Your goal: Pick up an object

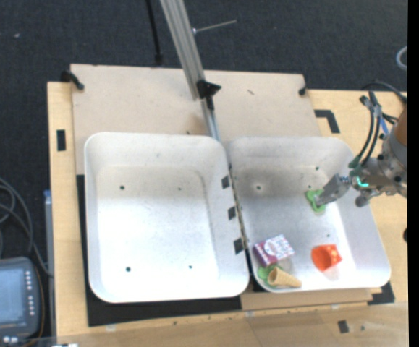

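Lower right of frame, right bin (368, 266): I see a tan cone (284, 277), a purple packet (274, 249) whose print I can't read, and an orange block (326, 256). Farther up, gripper (323, 197) clamps a green piece (315, 199).

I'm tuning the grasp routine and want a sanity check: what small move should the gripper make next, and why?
Probably a short descent onto the green object. The gripper sits right beside and above it in the right bin, while the orange object, purple packet and cone lie farther off near the front edge.
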### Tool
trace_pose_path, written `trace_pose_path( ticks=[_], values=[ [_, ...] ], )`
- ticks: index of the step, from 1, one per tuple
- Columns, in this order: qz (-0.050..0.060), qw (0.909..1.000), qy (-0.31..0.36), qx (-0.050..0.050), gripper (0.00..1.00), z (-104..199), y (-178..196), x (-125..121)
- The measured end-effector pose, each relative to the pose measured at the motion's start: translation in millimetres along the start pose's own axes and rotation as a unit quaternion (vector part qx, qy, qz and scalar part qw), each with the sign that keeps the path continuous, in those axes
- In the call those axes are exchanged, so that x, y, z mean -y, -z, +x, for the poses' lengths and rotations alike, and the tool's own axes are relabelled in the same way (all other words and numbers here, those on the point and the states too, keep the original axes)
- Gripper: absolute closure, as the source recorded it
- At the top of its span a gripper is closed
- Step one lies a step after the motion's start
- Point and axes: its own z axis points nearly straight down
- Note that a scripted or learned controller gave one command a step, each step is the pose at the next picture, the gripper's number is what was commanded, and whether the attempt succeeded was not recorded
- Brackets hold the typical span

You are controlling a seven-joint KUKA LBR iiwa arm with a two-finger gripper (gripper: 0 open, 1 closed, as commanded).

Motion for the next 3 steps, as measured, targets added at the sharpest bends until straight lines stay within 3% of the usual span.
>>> trace_pose_path(
  ticks=[3],
  values=[
    [0.005,1.0000,-0.001,0.000,0.00,-12.7,-170.4,-2.4]
  ],
)
